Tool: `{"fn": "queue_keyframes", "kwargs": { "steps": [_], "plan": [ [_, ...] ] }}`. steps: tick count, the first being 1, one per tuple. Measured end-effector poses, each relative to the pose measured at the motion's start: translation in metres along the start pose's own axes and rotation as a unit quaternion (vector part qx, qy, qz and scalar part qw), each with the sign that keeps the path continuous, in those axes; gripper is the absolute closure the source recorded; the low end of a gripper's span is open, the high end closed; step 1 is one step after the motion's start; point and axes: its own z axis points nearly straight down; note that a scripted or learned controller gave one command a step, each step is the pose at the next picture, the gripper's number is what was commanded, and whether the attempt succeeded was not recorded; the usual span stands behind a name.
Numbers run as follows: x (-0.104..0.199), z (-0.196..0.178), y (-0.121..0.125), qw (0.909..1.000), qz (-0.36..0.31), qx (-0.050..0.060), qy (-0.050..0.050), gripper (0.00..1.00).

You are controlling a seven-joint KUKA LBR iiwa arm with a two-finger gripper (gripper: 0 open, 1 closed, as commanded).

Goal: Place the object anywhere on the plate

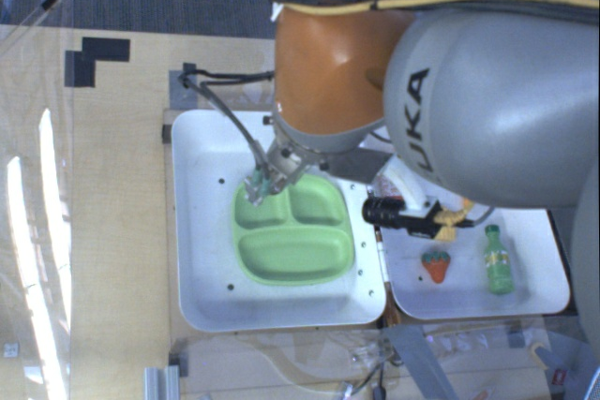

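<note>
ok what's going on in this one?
The arm reaches over the left bin, and its gripper is down at the upper-left compartment of the green plate. Whether it has anything in its grasp is too small to tell. A toy strawberry and a green bottle sit in the right bin, apart from the gripper.

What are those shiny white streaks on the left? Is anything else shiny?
In the camera view, the streaks are glare, seemingly on a clear panel; the grey arm also shows a soft sheen; the green plate looks evenly lit, no glare.
</note>
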Motion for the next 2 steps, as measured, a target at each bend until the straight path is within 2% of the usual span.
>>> {"fn": "queue_keyframes", "kwargs": {
  "steps": [1, 2],
  "plan": [
    [-0.105, -0.129, 0.001, 0.9987, -0.051, -0.001, -0.001, 1.0],
    [-0.102, -0.039, -0.017, 0.9988, -0.05, 0.001, 0.0, 1.0]
  ]
}}
